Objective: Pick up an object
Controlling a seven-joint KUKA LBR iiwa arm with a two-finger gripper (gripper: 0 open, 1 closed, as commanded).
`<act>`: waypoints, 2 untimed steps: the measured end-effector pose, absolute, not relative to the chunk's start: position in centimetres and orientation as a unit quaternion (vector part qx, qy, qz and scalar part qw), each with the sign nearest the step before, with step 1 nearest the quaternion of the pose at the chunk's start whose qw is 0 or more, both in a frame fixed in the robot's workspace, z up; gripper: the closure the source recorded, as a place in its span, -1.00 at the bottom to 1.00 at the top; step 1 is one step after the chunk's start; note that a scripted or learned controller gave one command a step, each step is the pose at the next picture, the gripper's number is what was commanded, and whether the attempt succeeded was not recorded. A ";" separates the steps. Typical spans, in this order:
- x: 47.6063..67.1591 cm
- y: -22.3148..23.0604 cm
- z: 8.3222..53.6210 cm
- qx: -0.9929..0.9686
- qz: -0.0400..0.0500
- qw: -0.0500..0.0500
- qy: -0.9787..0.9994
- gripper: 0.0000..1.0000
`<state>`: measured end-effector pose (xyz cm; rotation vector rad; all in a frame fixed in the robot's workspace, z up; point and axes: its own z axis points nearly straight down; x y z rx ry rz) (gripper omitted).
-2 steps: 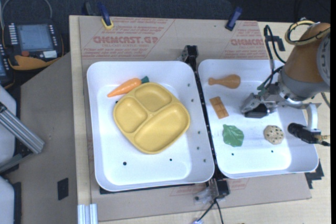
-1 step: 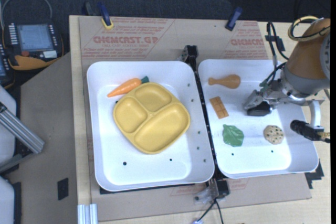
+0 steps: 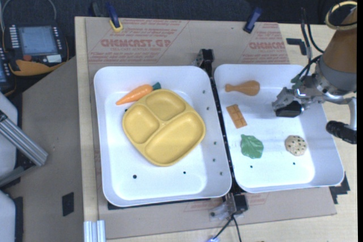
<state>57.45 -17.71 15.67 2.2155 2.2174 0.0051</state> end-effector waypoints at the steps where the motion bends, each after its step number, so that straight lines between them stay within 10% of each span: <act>1: 58.4 -18.4 21.0 0.707 0.002 0.004 0.707 1.00; 2: 58.5 -18.4 23.8 0.707 0.001 0.003 0.707 1.00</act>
